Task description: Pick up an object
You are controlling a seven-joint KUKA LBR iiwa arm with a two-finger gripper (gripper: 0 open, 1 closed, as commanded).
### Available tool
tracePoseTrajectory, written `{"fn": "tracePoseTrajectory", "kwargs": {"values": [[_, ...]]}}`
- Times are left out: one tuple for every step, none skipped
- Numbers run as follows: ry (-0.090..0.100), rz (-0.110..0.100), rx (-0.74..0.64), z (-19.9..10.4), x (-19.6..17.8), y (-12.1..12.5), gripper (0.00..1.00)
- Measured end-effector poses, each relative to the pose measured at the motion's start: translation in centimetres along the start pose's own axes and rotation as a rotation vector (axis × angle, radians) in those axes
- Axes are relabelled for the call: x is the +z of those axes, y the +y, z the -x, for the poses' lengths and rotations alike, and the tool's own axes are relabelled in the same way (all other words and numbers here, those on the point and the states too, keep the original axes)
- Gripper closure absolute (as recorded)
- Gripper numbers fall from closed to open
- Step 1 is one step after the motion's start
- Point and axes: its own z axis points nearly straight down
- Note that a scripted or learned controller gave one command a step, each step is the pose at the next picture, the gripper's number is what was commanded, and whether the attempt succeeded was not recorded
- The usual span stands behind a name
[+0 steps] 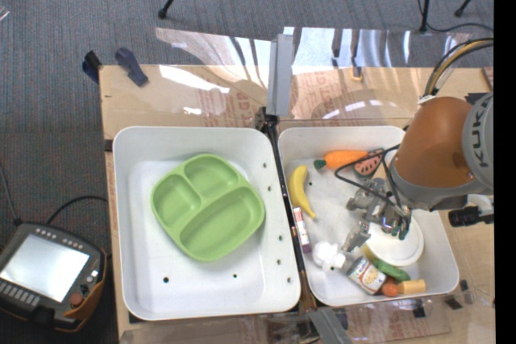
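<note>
My gripper (357,221) hangs low over the middle of the right bin (339,130), open, with nothing between its fingers. To its left lie a yellow banana (300,191) and a marker pen (303,228). Behind it are an orange carrot (347,159) and a watermelon slice toy (369,165). In front of it sit a small white object (326,255), a little jar (367,276), a green vegetable (392,269) and a white round dish (405,247), which the wrist partly covers.
A green divided plate (208,205) lies in the left bin (122,173). The grey arm with its orange band (435,149) reaches over the right bin's right side. A handheld screen unit (44,270) rests on the floor at lower left.
</note>
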Motion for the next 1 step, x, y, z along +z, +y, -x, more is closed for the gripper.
{"fn": "tracePoseTrajectory", "kwargs": {"values": [[-0.005,0.003,-0.059,6.97,-0.74,6.53,0.00]]}}
